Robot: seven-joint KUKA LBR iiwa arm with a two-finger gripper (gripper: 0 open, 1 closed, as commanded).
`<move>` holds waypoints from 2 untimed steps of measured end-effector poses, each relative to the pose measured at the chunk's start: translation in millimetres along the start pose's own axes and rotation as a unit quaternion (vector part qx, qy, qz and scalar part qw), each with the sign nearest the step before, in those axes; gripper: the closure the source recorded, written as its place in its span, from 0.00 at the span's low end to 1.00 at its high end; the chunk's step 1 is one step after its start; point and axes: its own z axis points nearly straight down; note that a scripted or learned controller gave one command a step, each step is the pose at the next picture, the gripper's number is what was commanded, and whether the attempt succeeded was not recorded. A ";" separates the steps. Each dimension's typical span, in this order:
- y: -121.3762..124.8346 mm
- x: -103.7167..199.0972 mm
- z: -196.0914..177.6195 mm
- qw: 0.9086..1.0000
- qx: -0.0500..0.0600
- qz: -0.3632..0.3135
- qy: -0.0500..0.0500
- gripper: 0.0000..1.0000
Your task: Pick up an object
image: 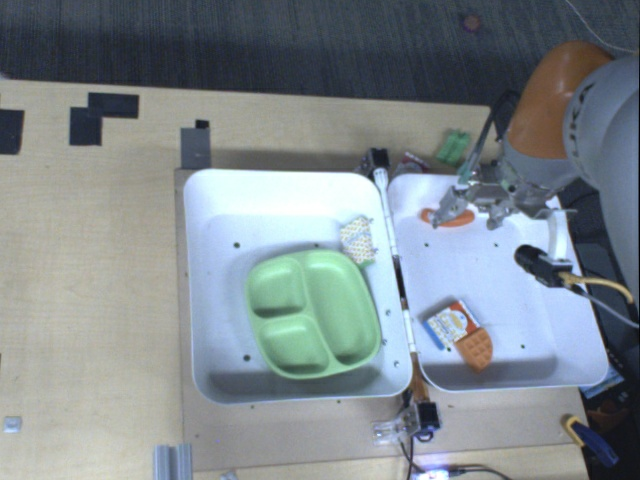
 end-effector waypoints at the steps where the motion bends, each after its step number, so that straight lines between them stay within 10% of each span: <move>1: 40.1 -2.5 72.8 1.000 0.000 0.001 0.000 0.00; 2: 39.7 -2.1 62.5 1.000 0.003 -0.003 0.000 1.00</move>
